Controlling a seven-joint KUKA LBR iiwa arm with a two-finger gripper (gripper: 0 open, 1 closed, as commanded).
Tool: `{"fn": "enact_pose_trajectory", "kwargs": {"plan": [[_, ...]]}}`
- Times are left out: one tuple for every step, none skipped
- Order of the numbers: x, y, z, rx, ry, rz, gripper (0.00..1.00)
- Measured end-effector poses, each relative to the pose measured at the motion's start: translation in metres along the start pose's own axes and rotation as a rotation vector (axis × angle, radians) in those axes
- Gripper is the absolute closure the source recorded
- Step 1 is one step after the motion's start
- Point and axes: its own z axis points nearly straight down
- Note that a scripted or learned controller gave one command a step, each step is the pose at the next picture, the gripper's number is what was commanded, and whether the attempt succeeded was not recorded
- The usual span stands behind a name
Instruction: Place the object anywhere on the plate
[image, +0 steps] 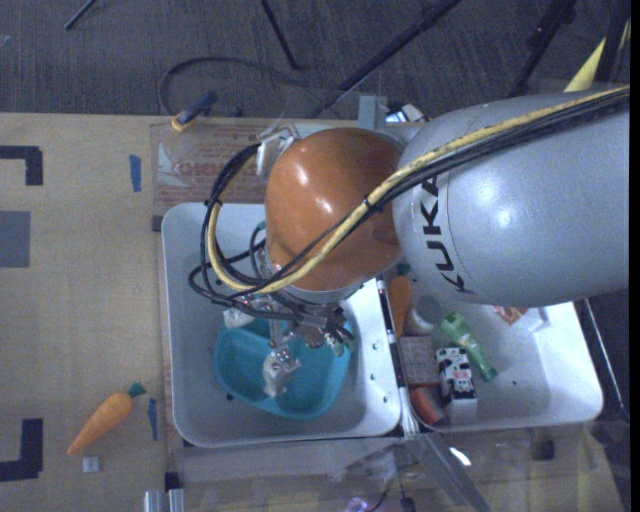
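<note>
A teal plate (240, 365) lies in the left white bin (190, 330). The arm's orange wrist band hangs over the bin and hides the plate's far side. My gripper (280, 368) points down over the middle of the plate. A small pale object shows at its tip, close to the plate's surface; the view does not settle whether the fingers grip it or whether it rests on the plate.
The right bin (560, 385) holds a green bottle (468, 345), a black-and-white box (455, 372), a red item (428, 405) and an orange item (399, 300). A toy carrot (100, 420) lies on the wooden bench left of the bins. Black cables loop beside the wrist.
</note>
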Motion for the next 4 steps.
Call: {"fn": "enact_pose_trajectory", "kwargs": {"plan": [[-0.002,0.0,-0.011,-0.002,-0.008,0.002,1.0],[0.004,0.003,0.06,0.002,0.011,-0.119,1.0],[0.01,-0.036,0.104,0.0,-0.011,-0.355,1.0],[0.014,-0.041,0.111,0.004,-0.035,-0.511,1.0]]}}
